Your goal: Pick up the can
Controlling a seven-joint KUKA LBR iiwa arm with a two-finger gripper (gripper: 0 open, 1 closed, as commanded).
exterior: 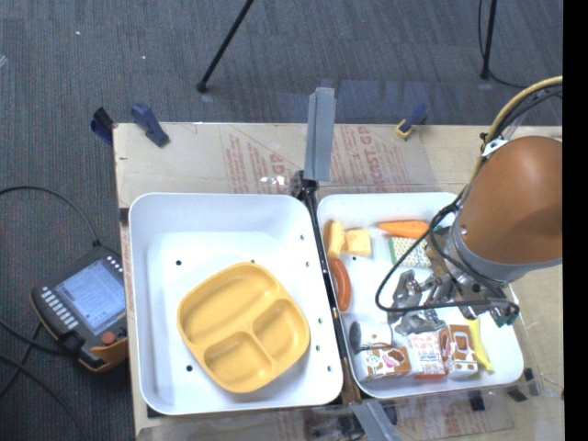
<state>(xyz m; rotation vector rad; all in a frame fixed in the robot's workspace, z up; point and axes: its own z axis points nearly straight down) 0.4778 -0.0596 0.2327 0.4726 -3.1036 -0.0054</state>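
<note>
The claw (424, 312) hangs low in the right bin (511, 375); whether it is spread or pinching, I cannot tell. The can (370, 337) lies just left and below it, ungrasped. Approach step; next, shift left and descend.

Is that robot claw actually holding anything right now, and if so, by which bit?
It cannot be told. The metal two-finger gripper sits low among clutter in the right white bin; its tips are hidden.

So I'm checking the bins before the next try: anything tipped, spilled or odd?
Nothing spilled. The yellow tray sits askew in the left bin, and the right bin's small items are jumbled together.
</note>
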